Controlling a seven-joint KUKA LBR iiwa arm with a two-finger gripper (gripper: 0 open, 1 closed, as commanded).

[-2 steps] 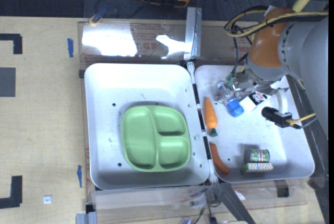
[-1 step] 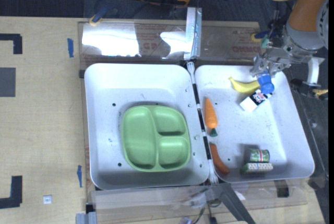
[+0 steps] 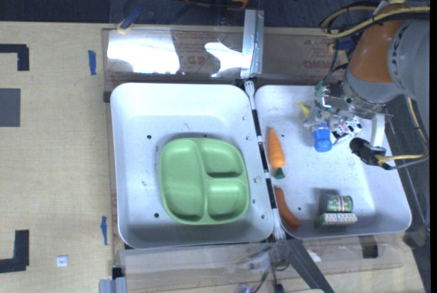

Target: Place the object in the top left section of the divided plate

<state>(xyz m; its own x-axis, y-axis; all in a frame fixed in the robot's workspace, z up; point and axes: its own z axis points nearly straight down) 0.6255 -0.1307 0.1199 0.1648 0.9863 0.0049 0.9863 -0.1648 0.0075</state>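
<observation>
So there are 2 shallow white plastic bins sitting side by side on the tan wooden worktop (image 3: 54,169). The left bin (image 3: 136,114) has just 1 thing in it, a light green divided plate with 3 sections (image 3: 203,179), lying flat a bit below the middle of the bin. The right bin (image 3: 382,213) holds the rest: an orange plastic carrot with a green stub at its lower end (image 3: 276,151) lying along the bin's left wall, a darker orange-red sausage-shaped piece (image 3: 286,210) just below it near the lower left corner, and a small green can lying on its side (image 3: 337,203) with a small white ridged block (image 3: 335,219) touching it at the bottom. The grey arm with the orange band (image 3: 382,59) comes in over the upper right part of that bin, and its pincer (image 3: 328,126) sits over a small blue cylinder-shaped object (image 3: 322,140); I can't tell if the pincer is wide or closed on anything, too cluttered there.
</observation>
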